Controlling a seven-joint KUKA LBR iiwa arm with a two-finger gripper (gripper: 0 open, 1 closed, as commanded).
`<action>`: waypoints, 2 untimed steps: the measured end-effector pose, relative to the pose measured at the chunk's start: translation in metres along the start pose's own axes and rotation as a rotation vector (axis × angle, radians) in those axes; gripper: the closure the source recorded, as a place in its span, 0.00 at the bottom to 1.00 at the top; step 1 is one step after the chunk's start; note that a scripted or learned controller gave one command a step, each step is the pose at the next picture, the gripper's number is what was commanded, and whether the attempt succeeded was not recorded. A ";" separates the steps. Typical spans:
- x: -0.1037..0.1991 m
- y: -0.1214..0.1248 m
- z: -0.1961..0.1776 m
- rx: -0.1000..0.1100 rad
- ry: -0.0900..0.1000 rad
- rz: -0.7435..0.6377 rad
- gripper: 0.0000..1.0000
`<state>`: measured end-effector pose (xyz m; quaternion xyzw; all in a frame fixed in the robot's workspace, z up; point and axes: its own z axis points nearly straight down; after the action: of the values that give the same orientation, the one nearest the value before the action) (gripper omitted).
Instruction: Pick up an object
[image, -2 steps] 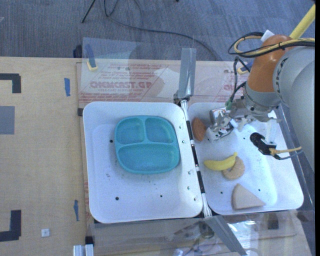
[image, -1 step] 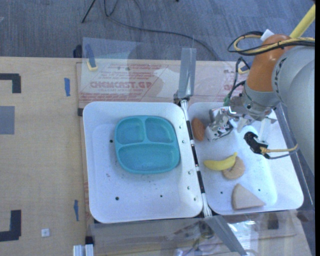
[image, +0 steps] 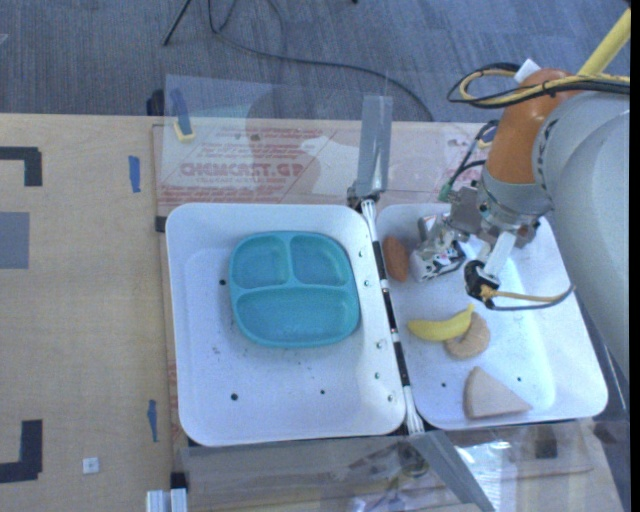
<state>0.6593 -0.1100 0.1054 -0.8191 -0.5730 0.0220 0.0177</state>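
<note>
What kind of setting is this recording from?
Likely a robotics lab pick-and-place bench: two white bins on a taped wooden bench, toy food such as a banana, loose cables on carpet.

Both bins (image: 200, 400) look like smooth white plastic with a slight sheen, and the teal plate (image: 294, 289) in the left one is matt, smooth plastic. The bench (image: 80, 330) is pale wood with a flat finish. The banana (image: 441, 326) looks smooth and faintly glossy, while the gripper (image: 432, 254) reads as bare metal.
</note>
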 end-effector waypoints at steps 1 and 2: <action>0.004 -0.001 -0.013 0.007 0.005 -0.002 1.00; 0.002 -0.002 -0.012 0.013 0.001 -0.002 0.00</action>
<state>0.6590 -0.1078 0.1170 -0.8184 -0.5735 0.0253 0.0235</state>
